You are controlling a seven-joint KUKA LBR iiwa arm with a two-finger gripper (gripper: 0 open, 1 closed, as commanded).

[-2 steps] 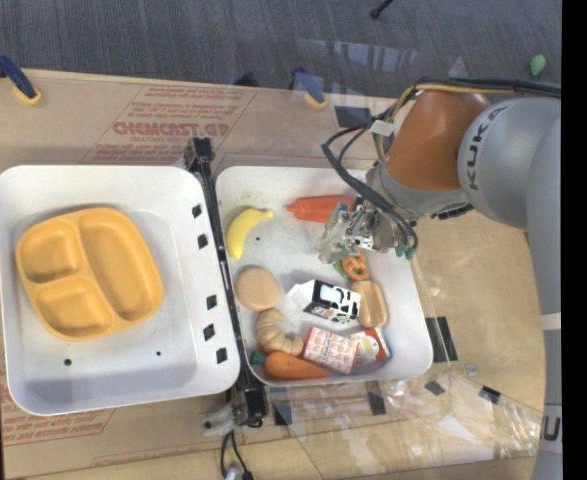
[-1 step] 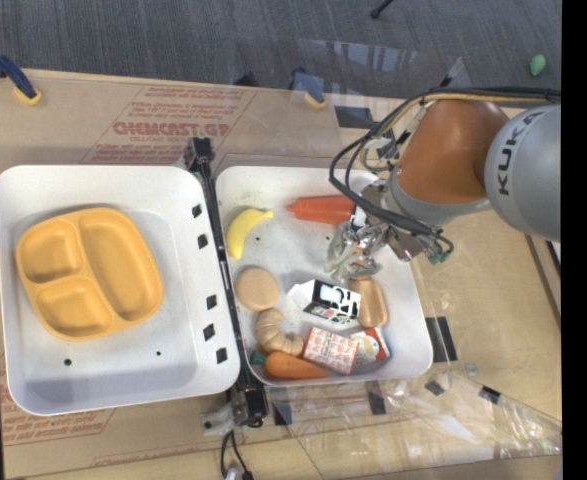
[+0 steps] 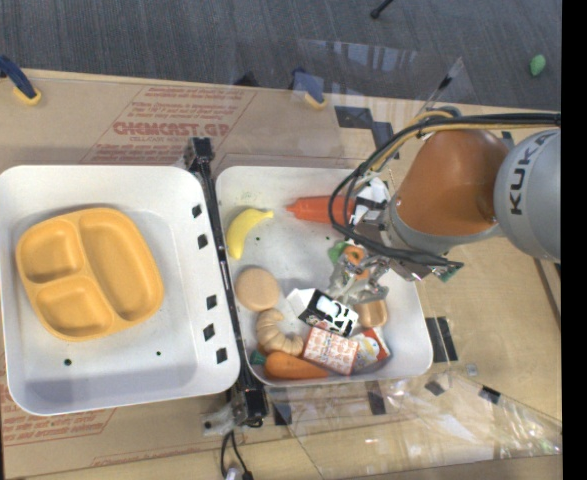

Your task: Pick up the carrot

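My claw (image 3: 358,280) hangs in the right bin (image 3: 273,183); how far it is open I cannot tell. The carrot (image 3: 318,209) lies beyond it near the bin's far wall, long axis running along that wall.

The grey KUKA arm with its orange band (image 3: 456,181) is seen entering from the right edge of the frame, at mid-height. Black and yellow cables are looped over the upper side of the orange section. The wrist is angled down and to the left, and the two-finger metal gripper (image 3: 358,280) is placed right of the frame's centre, pointing downward.
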